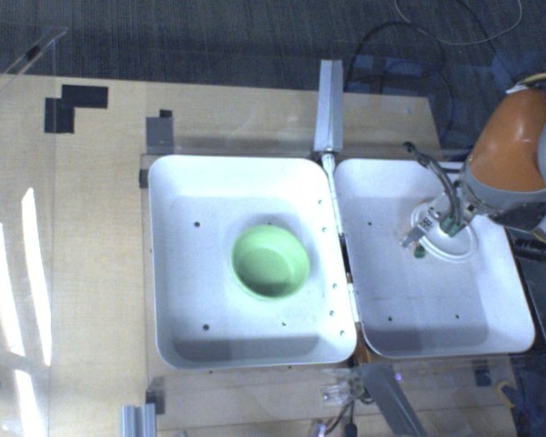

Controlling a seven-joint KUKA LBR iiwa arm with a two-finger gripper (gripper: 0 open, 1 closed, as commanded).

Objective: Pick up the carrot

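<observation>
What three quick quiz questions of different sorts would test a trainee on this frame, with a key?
1. True or false: the green bowl sits in the left bin.
2. Over which bin is the gripper: (A) the left bin, (B) the right bin, (C) neither?
3. Fill in: the arm reaches in from the view's ____ side.

Key: 1 true. 2 B. 3 right.
</observation>
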